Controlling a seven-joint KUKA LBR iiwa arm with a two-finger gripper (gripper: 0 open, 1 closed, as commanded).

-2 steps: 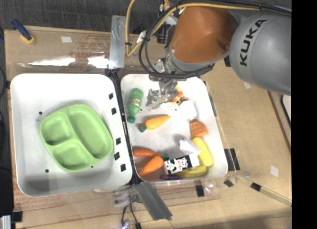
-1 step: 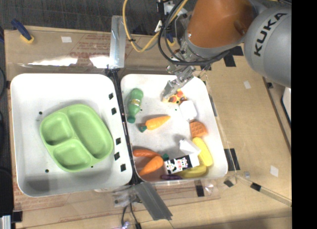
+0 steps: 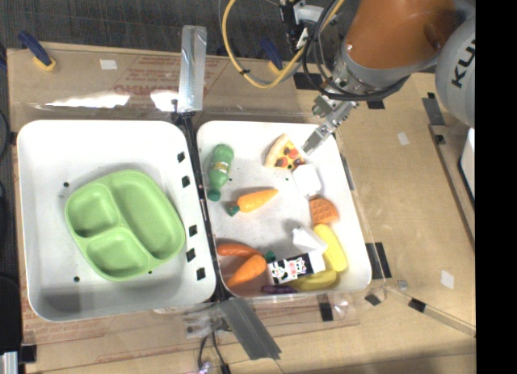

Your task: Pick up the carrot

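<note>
An orange carrot (image 3: 257, 199) with a small green top lies on its side in the middle of the right bin (image 3: 242, 134). A second, thicker carrot (image 3: 246, 270) lies at the bin's front left, among other toys. My gripper (image 3: 316, 138) hangs over the bin's back right part, just right of a pizza slice (image 3: 284, 153). It is above and to the right of the middle carrot, well apart from it. Nothing shows in the gripper.
In the right bin are also a green bottle (image 3: 218, 169), a white block (image 3: 307, 180), a round orange piece (image 3: 323, 209), a banana (image 3: 332, 249), a small carton (image 3: 292, 266) and a purple piece (image 3: 279, 289). The left bin (image 3: 48, 146) holds a green divided plate (image 3: 123, 223).
</note>
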